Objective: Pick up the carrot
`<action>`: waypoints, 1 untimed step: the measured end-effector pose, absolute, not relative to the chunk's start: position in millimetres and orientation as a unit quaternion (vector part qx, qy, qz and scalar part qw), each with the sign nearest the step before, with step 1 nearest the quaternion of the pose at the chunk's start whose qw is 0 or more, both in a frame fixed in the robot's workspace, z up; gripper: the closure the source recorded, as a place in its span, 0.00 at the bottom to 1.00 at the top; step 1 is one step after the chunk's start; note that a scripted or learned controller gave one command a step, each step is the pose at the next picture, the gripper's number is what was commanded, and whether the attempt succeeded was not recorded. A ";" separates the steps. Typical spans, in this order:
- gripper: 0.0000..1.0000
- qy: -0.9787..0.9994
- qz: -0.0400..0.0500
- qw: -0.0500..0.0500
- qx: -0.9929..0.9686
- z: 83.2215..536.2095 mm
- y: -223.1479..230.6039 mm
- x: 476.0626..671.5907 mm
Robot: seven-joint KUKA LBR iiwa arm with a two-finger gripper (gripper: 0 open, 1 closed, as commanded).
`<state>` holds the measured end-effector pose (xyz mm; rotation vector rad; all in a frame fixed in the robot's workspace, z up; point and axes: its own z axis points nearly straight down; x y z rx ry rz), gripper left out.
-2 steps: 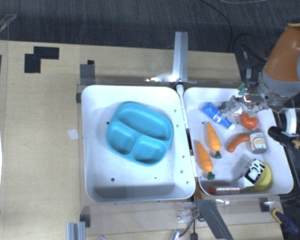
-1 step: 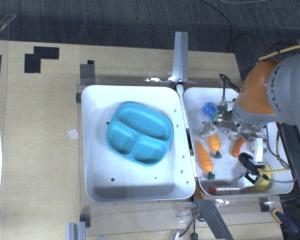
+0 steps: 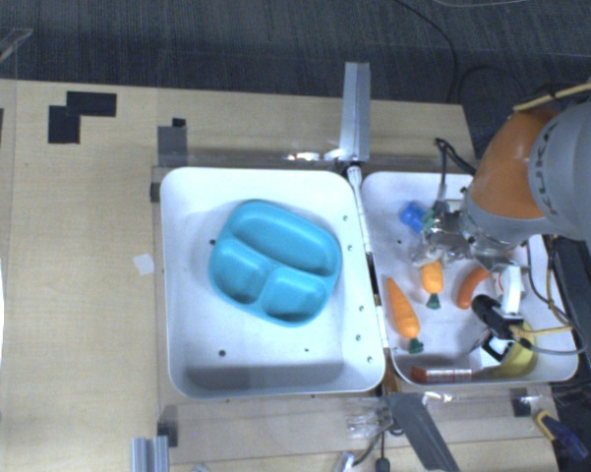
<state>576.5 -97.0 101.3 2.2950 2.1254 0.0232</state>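
Overhead slanted view of the bench. Left: the left bin, shallow and white, holds a blue divided plate with three compartments, lying near the bin's centre. No brand, label or legible writing shows on any item.

Centre: a metal divider post stands at the far end of the seam between the two bins.

Right: the right bin contains the carrot, lying on the floor near the bin's left wall. Its long axis runs from far-left to near-right; the orange body lies toward the far end and the small green top toward the near end. A second, shorter orange carrot-like piece lies just right of it, and an orange-red piece farther right. A blue object lies toward the far side, a banana in the near right corner, and a dark red marker-like stick along the near wall.

The gripper hangs over the bin's middle, apart from the carrot; whether its claw is released or clenched cannot be told.
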 end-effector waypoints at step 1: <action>1.00 0.715 0.002 0.002 0.699 185.4 -17.6 534.9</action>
